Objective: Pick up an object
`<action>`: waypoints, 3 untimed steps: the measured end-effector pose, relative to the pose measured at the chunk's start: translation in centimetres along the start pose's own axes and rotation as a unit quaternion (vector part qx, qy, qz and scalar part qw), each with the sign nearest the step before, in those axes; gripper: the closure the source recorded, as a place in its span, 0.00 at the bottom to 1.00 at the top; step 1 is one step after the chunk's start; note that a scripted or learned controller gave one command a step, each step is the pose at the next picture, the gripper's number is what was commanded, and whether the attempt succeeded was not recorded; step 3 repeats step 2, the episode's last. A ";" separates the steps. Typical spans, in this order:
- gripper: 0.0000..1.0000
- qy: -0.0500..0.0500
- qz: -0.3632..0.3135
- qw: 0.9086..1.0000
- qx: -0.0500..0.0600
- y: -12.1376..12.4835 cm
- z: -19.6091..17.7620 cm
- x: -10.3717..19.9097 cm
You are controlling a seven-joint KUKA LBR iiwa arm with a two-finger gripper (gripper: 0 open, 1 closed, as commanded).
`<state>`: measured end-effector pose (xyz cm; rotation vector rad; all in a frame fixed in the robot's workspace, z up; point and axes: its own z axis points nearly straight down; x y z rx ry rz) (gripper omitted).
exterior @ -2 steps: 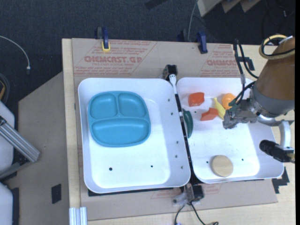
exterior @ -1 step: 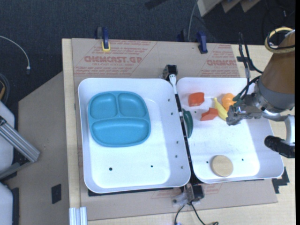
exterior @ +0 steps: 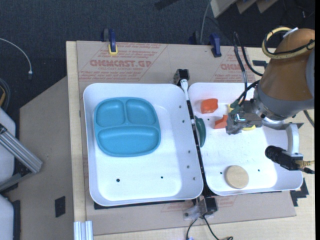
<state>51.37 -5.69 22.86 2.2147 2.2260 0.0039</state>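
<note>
My gripper point(exterior: 235, 126) hangs low over the middle of the right bin point(exterior: 260, 184). Just to its left a small orange piece point(exterior: 220, 122) lies on the bin floor, close to the gripper or touching it. An orange block point(exterior: 209, 105) sits a little further back. A tan round disc point(exterior: 236, 177) rests near the bin's front edge. Against the bin's left wall leans a dark green object point(exterior: 200, 129). A bit of yellow point(exterior: 250, 128) shows at the gripper's right side; I cannot tell what it is.
The left bin point(exterior: 150, 184) holds a blue divided plate point(exterior: 127, 126) in its back left part. The arm's grey and orange body point(exterior: 287, 79) covers the right bin's back right corner. Two blue clamps point(exterior: 112, 39) hold the board's far edge.
</note>
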 end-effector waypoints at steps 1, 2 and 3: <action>1.00 0.000 -0.001 1.000 0.000 0.3 -0.6 5.0; 1.00 0.000 -0.001 1.000 0.000 -0.1 -1.1 10.2; 1.00 0.000 -0.001 1.000 0.000 -0.1 -1.1 10.2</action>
